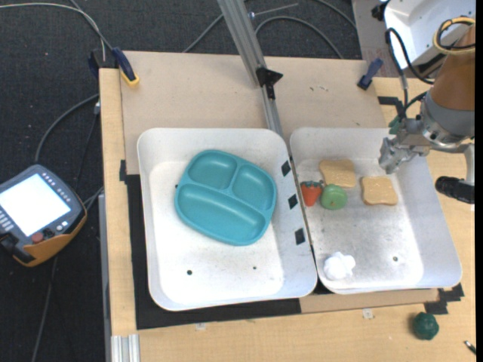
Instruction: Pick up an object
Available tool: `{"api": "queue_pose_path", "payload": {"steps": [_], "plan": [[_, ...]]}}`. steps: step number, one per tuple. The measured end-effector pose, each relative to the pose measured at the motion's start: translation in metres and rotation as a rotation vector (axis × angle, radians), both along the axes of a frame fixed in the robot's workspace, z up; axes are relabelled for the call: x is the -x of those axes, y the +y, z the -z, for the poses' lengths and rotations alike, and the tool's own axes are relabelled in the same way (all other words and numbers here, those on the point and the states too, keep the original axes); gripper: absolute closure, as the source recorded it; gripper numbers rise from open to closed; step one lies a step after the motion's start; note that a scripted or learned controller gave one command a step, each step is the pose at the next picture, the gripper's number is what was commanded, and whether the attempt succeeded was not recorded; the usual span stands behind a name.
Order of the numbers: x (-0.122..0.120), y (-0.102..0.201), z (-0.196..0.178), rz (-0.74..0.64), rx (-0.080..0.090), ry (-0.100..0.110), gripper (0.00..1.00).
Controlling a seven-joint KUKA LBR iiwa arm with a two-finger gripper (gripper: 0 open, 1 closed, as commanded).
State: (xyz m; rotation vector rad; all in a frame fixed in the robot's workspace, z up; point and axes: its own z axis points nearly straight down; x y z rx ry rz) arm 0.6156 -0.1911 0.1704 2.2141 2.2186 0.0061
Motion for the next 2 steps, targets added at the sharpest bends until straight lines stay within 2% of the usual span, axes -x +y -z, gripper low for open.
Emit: {"api": "queue_pose_path", "payload": {"steps": [1,2], "plan": [[0.007,0.001,-0.060,0.000,0.000,0.000,1.00],[0.006,0.001,-0.071,0.000,-0.001,0.004,1.00]]}}
